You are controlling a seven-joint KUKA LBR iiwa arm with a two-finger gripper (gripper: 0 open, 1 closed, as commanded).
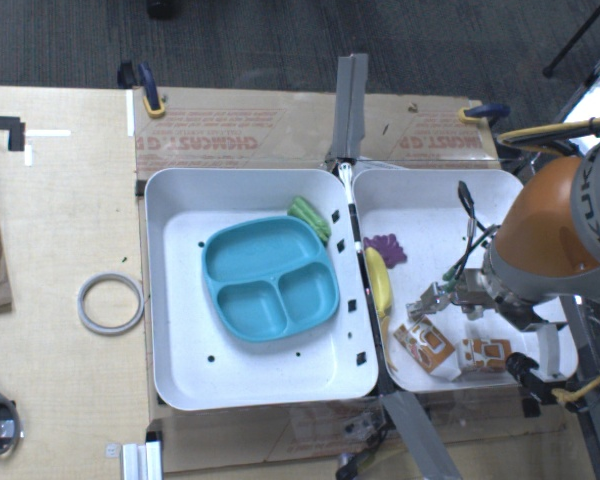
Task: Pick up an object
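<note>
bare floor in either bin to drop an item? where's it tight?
Left bin: bare strips along its left wall and front edge, around the blue divided plate. Right bin: bare back area, behind the purple item. Tight at its front: banana, two snack packets and the gripper crowd together.

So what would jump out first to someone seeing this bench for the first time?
Probably the bright blue divided plate filling the left bin, with a green item at its upper right edge. Next, the arm's orange band looming over the right bin, where the gripper hangs near a yellow banana and purple grapes.
</note>
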